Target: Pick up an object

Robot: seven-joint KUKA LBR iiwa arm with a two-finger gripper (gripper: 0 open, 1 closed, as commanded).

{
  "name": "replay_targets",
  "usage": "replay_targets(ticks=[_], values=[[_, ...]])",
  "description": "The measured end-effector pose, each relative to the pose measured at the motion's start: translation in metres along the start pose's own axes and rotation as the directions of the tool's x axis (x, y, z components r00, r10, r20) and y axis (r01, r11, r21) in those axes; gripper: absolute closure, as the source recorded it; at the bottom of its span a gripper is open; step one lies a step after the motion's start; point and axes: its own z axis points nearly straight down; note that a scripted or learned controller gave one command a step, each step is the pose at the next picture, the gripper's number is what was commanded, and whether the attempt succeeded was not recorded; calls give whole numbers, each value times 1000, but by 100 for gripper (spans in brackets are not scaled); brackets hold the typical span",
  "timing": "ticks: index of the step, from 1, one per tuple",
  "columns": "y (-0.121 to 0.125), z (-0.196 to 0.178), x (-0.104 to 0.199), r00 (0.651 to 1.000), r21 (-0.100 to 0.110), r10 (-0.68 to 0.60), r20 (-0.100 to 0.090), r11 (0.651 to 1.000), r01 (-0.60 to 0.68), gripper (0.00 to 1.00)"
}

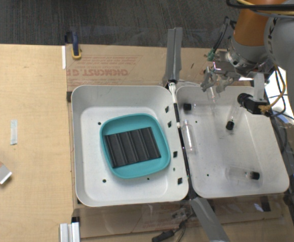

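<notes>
Hanging over the upper edge of the right bin in the upper right of the frame, the jaws point down, and whether they stand open or closed cannot be told. Nothing shows between them. Small clear tubes with black caps lie in that bin: one near its middle, one toward its lower right, one along its left wall. The left bin holds a teal tray with dark ridged inserts.
</notes>
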Motion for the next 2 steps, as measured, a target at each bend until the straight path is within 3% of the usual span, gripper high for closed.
replay_targets(ticks=[1,2], values=[[-2,-7,26,997,0,71,0,997,-71,100],[-3,-8,32,995,1,103,0,995,-103,100]])
